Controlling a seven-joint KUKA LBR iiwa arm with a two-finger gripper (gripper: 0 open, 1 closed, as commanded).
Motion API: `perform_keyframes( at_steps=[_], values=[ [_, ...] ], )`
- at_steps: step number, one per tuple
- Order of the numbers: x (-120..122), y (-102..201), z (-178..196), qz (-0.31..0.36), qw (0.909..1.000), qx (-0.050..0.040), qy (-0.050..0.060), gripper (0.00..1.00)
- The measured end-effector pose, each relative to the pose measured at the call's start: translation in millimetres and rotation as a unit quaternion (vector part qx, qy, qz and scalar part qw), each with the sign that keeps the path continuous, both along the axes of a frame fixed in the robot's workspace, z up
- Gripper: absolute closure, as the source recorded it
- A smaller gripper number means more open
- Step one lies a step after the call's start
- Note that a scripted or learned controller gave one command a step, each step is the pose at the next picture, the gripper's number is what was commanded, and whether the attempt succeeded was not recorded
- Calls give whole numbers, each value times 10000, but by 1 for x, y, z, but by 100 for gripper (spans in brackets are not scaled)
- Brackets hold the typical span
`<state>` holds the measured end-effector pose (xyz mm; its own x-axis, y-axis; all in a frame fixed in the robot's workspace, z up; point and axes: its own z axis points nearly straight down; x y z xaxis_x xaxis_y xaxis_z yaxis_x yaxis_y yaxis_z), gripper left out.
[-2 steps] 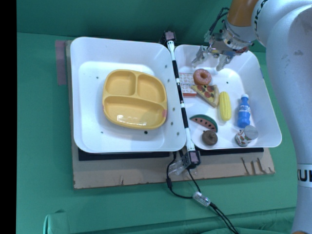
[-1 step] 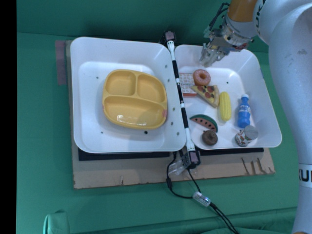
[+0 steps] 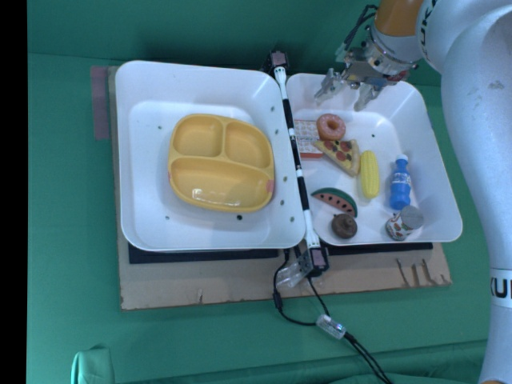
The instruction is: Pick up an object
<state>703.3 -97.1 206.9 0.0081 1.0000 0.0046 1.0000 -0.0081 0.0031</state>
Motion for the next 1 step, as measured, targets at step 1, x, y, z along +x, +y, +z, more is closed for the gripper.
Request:
perform_keyframes(
  at_steps=[1],
  values=[
    [0, -15, -13, 68, 10000, 67, 22, 0]
  ],
)
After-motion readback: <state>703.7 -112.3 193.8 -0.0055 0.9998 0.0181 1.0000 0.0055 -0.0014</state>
